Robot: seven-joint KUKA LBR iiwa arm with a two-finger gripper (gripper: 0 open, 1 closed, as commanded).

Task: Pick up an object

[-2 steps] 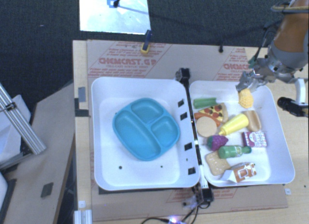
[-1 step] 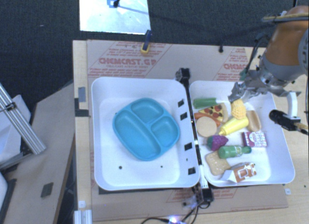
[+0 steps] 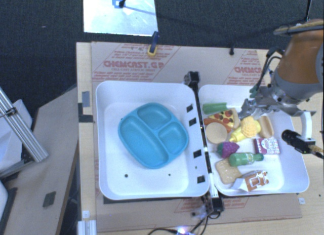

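My gripper (image 3: 251, 106) sits low over the right bin (image 3: 298, 178), in the right part of the frame, and I cannot tell how it is set: the wrist above hides it. The arm (image 3: 299, 62), grey with its orange band, comes in from the upper right.

Just below and left of the gripper lies the corn (image 3: 246, 127), yellow, its tip touching or nearly touching the gripper. Beside the corn, to the right, is a bun (image 3: 266, 126). To the left is a pizza slice (image 3: 226, 118), with a green pepper (image 3: 214, 108) above it near the bin's upper left corner. A round cracker (image 3: 216, 133) lies under the pizza. Lower down I see a purple grape bunch (image 3: 229, 148), a green bottle (image 3: 245, 158), a pink carton (image 3: 267, 146), a bread slice (image 3: 226, 170) and an orange box (image 3: 255, 180) near the bin's lower edge.

The left bin (image 3: 109, 127), at frame centre, holds a blue tray (image 3: 153, 134) with three compartments. Both bins rest on a board (image 3: 131, 64) on the worktop (image 3: 55, 127). A yellow clip (image 3: 152, 50) sits at the board's upper edge.
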